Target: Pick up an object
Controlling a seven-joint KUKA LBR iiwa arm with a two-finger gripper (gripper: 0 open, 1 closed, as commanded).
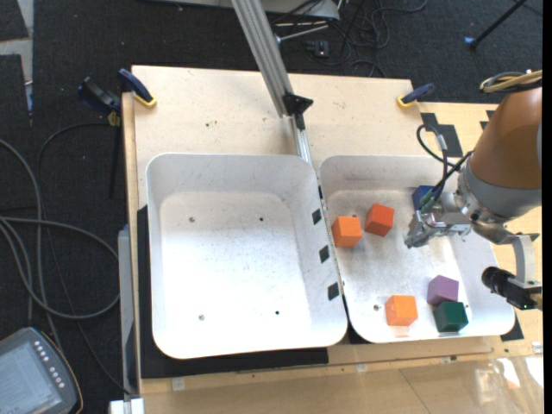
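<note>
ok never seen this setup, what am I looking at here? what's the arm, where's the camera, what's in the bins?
One fixed camera looks down at a slant on a bench that bears two shallow white bins side by side. The grey machine with the orange band at the right is a robot arm; its two-finger gripper hangs low over the right bin. That bin holds five small blocks: two orange ones close together near its middle, another orange one near the front, and a purple block right beside a dark green one. The left bin sits next to it. No block shows between the fingers, so nothing is held.
</note>
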